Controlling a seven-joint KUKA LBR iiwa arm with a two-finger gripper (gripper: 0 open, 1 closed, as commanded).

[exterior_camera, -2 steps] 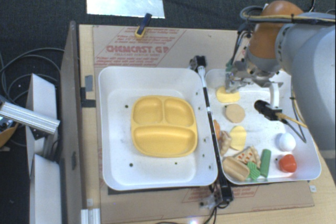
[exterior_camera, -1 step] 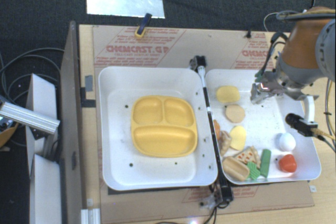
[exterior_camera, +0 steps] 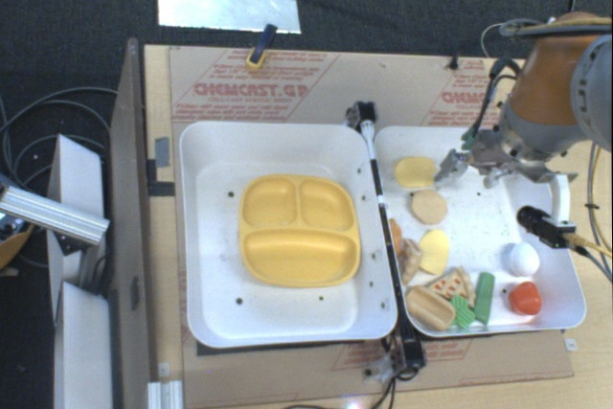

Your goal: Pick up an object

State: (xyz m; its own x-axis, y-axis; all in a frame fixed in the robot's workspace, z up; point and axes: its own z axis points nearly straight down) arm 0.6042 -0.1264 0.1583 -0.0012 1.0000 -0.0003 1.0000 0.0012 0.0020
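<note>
Two white bins side by side, centre of frame. Left bin (exterior_camera: 215, 302) holds a yellow divided tray (exterior_camera: 299, 230), lying flat. Right bin (exterior_camera: 565, 287) holds the small stuff: a pale yellow round piece (exterior_camera: 416, 171) at its upper left, a tan round piece (exterior_camera: 428, 206) just below, a yellow wedge (exterior_camera: 435, 251) lower still. White egg (exterior_camera: 522, 258) and red tomato (exterior_camera: 524, 299) sit at lower right, well apart from me. Green pieces (exterior_camera: 484, 296) and a cracker (exterior_camera: 450, 285) cluster along the bottom edge. My gripper (exterior_camera: 476, 160) hangs over the upper part of the right bin, just right of the pale yellow piece; spread or pressed together, cannot tell. Nothing visibly between my fingers.
</note>
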